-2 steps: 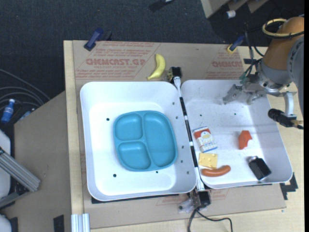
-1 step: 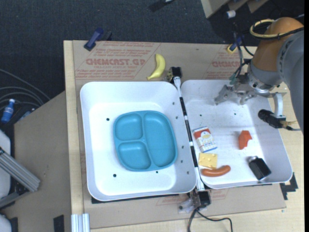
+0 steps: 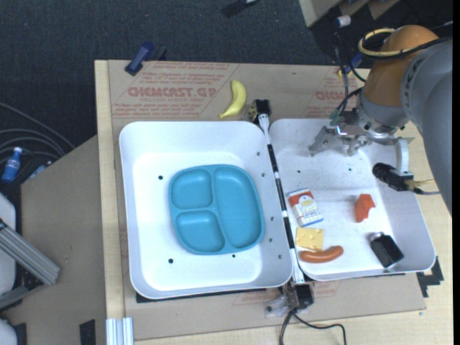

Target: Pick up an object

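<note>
The gripper (image 3: 338, 139) hangs over the far end of the right bin (image 3: 410, 225), its two fingers spread apart with nothing between them. Nearer the front of that bin lie a small carton (image 3: 305, 206), a cheese slice (image 3: 310, 237), a sausage (image 3: 320, 254), a red piece (image 3: 364, 207) and a black block (image 3: 386, 249). The left bin (image 3: 144, 192) holds a blue divided plate (image 3: 215, 208). A banana (image 3: 234, 100) lies on the bench behind the bins.

arm: grey, orange band above wrist, enters from the right at the far side | gripper (image 3: 338, 140): low, pointing down-left | fingers (image 3: 318, 145): spread apart, nothing between them
</note>
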Motion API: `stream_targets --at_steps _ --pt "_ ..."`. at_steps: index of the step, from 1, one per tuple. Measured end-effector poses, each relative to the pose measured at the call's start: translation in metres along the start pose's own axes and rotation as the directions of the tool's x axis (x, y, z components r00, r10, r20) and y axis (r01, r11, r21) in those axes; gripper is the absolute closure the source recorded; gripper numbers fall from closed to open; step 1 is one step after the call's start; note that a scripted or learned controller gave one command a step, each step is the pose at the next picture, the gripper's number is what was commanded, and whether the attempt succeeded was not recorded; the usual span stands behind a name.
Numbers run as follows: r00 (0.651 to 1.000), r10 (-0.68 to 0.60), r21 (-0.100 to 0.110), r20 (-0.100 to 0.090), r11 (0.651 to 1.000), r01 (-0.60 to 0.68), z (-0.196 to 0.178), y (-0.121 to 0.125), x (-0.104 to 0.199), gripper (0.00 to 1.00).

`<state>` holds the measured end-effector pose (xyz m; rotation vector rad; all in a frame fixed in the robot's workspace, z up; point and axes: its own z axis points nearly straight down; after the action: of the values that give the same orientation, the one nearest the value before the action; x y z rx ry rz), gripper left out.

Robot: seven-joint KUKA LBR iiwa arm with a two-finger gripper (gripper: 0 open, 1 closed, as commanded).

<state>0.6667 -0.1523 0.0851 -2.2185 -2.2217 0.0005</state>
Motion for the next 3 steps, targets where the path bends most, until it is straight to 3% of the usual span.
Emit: stream_targets --at_steps 1,2,3 --pt "1.0 0.001 0.0 0.001 1.0 -0.001 0.0 0.0 0.008 0.0" --pt "1.0 0.002 -0.002 0.002 1.0 -0.002 0.0 0.0 -0.004 0.0" --pt "1.0 0.003 0.0 0.001 1.0 -0.003 0.001 -0.114 -0.023 0.0"
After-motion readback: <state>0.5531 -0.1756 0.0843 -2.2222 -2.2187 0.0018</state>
